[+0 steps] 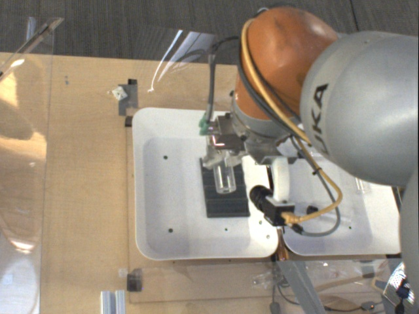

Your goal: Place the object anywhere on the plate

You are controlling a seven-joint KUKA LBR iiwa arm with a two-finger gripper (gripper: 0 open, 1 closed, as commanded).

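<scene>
Item: gripper (224,175), hung beneath the orange-banded wrist over the left bin (152,195). Whether it is apart or together cannot be told (it is seen from above, foreshortened).

Item: plate (226,198), a dark rectangular slab flat on the bin floor, directly under the tool and extending toward the near rim.

Item: object (224,178), seemingly a small clear piece at the tool's tip, over the plate; held or resting cannot be told. The tool probably stands plumb over the slab for a straight drop.

Lettering: part of "KUKA" on the grey arm (366,97).
</scene>
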